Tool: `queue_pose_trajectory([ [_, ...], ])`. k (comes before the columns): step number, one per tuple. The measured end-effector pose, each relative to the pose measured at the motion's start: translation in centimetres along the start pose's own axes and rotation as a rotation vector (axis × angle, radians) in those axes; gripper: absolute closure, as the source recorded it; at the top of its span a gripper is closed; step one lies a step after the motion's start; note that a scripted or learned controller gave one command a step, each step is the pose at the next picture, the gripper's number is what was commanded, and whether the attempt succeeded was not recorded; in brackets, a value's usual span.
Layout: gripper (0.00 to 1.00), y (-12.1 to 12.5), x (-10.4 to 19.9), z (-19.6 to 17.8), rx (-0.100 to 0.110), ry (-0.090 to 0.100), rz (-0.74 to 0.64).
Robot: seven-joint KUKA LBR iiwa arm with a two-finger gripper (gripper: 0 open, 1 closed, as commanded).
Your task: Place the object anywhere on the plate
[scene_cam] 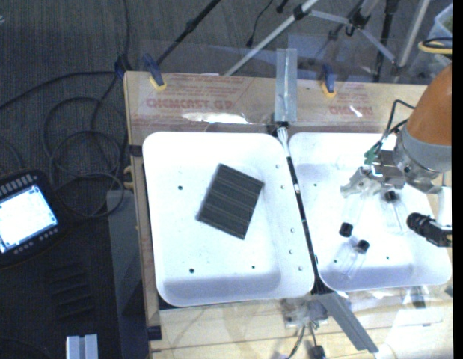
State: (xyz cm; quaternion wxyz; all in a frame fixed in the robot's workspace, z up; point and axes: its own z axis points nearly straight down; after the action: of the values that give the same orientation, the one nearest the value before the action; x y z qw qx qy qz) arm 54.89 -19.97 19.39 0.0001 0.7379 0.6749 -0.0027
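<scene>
Plate (230, 201), dark ribbed slab, lies tilted in left bin (171, 275), nothing on it; placing not done. Gripper (354, 247) hangs over right bin (433, 271), well apart from plate. Fingers spread, black tips apart, nothing visibly between them; clear object near them, identity uncertain. Ridge between bins (297, 200) stands in way.

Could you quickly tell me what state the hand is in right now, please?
Hand: open over the right bin, its black-tipped fingers apart, with nothing between them.
</scene>
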Motion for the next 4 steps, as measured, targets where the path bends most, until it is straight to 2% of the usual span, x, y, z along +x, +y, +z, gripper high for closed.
queue_pose_trajectory([
  [1,1.0,3.5,4.5,5.6,0.0,0.003,-0.151],
  [2,1.0,6.5,6.2,7.5,-0.016,-0.012,-0.161],
  [3,1.0,8.7,6.6,8.2,-0.018,-0.031,-0.264],
  [4,1.0,9.6,6.6,8.7,-0.021,-0.039,-0.307],
])
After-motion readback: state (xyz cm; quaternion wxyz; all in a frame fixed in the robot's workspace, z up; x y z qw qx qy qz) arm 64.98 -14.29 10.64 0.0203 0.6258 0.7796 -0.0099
